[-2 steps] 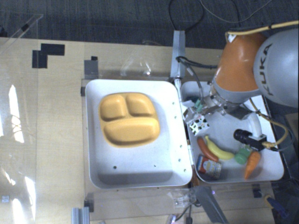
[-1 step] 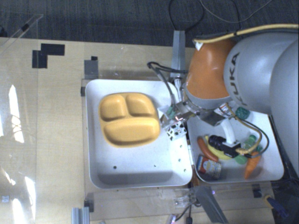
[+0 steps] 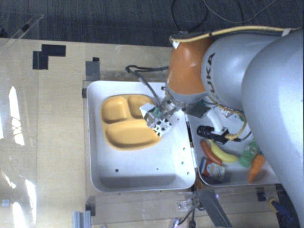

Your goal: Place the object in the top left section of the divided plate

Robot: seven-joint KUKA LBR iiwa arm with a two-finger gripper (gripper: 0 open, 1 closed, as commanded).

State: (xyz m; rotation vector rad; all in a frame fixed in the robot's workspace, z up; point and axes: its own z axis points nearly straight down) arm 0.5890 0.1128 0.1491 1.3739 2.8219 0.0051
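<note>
Wooden table (image 3: pixel 52 141), two white bins. The hand (image 3: pixel 159 120) hovers over the yellow divided plate's (image 3: pixel 126 132) right edge in the left bin (image 3: pixel 142 175); finger state and object indiscernible. Release should wait until centred over the far-left section.

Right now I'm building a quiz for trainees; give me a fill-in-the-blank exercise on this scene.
1. The divided plate is coloured ____.
2. The plate lies in the ____ bin of this view.
3. The banana lies in the ____ bin.
4. The gripper hovers at the plate's ____ edge.

Missing words: yellow; left; right; right
</note>
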